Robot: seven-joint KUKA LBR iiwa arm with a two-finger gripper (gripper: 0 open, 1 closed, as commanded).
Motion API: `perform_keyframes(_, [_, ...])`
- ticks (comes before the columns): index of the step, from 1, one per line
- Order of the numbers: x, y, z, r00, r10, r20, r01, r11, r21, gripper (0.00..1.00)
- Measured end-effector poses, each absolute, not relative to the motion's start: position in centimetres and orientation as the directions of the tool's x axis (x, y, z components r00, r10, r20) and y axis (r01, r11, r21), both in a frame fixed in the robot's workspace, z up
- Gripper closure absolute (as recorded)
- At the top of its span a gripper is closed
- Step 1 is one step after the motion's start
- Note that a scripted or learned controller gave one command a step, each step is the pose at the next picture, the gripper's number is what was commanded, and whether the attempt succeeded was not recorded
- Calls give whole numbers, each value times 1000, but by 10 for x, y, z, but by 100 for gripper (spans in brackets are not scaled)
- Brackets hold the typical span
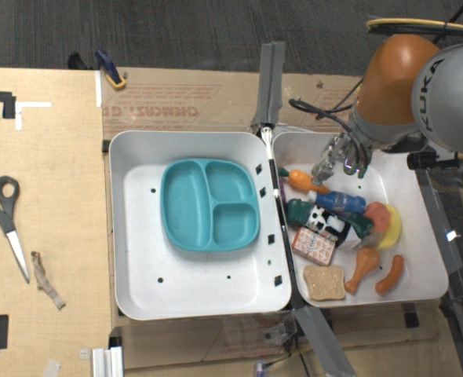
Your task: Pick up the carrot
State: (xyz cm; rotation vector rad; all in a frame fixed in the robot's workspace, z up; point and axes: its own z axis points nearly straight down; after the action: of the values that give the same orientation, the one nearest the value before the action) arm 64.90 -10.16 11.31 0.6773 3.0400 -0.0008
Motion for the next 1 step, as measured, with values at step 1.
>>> perform_keyframes(1, [646,-100,107,-906,424,-15,424,906,3,0])
